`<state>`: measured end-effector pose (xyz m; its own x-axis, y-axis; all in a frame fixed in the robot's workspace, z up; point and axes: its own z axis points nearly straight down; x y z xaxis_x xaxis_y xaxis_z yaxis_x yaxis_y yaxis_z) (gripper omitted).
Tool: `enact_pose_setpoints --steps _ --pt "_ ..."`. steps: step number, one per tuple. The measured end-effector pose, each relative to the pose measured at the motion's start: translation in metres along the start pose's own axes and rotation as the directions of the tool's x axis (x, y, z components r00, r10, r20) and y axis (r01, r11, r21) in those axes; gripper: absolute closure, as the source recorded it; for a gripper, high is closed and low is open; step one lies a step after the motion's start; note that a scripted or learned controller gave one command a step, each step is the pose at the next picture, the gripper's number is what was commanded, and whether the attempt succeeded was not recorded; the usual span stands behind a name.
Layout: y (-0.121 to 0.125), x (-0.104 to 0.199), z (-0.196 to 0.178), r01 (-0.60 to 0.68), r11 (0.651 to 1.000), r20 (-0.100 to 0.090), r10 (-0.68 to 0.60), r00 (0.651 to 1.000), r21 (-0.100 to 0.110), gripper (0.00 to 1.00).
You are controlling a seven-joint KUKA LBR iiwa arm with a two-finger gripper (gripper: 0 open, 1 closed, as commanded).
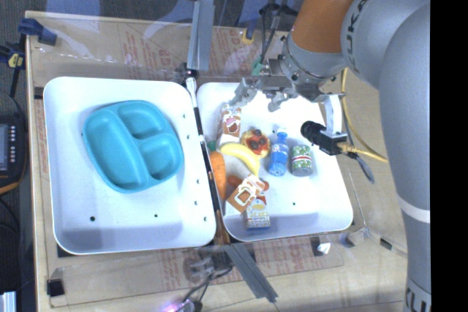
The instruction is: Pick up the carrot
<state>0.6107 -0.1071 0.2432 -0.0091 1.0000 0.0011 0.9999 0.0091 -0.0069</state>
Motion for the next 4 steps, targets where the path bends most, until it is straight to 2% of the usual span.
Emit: enact_pose_setpoints --steps 1,2,3,4 --pt "-0.047 -0.020 0.060 0.239 0.971 0.000 -0.239 0.971 -0.001 0.00" --pt "-0.045 -0.028 0.137 0.487 0.873 0.019 -0.487 0.873 -0.020 0.00" --pt "-0.046 -0.010 0.136 0.622 0.783 0.035 -0.621 0.783 -0.025 0.00" --pt "-0.047 -0.007 0.126 0.627 0.779 0.027 -0.626 0.779 -0.023 1.00"
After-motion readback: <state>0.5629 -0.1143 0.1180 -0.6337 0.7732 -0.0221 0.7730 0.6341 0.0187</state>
